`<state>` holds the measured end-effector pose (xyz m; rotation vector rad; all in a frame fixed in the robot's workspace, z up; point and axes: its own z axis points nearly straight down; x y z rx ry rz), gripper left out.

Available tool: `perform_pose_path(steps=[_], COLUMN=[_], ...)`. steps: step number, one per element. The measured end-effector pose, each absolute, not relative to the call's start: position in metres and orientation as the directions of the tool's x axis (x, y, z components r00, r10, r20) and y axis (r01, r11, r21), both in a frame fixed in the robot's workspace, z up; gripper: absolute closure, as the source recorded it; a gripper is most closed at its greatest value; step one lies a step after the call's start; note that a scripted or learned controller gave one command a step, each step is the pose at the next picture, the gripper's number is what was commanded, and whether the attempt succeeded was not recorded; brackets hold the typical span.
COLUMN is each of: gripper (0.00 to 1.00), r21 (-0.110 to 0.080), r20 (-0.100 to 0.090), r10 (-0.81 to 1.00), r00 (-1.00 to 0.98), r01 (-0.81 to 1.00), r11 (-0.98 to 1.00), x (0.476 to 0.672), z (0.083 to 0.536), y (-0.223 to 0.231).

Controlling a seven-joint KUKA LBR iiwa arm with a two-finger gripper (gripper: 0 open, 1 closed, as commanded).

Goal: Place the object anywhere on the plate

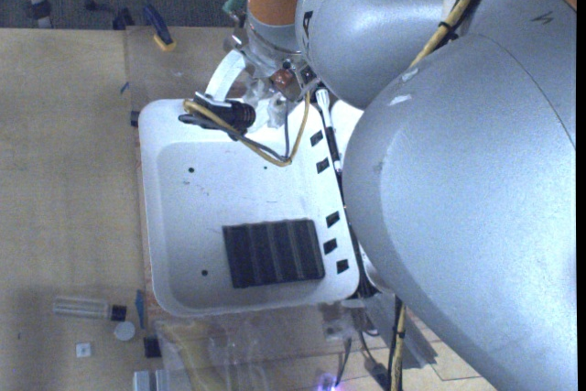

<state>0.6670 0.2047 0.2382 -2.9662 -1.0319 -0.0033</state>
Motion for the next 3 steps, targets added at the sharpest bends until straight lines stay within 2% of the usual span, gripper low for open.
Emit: perform_pose_path(steps=[1,2,3], gripper=[1.00,1.00,1.00], r21=[0.000,-0.005,0.001], r20=[0.002,-0.004,0.002], r10=[0.573,0.821,0.564], r00=[0.820,0.571,0.826], r01=[0.573,0.821,0.564], r11=[-0.820,-0.571,-0.826], x=[0.651,0.584,0.615], z=[0.435,0.434,0.434], y=[0.186,0.116,0.141])
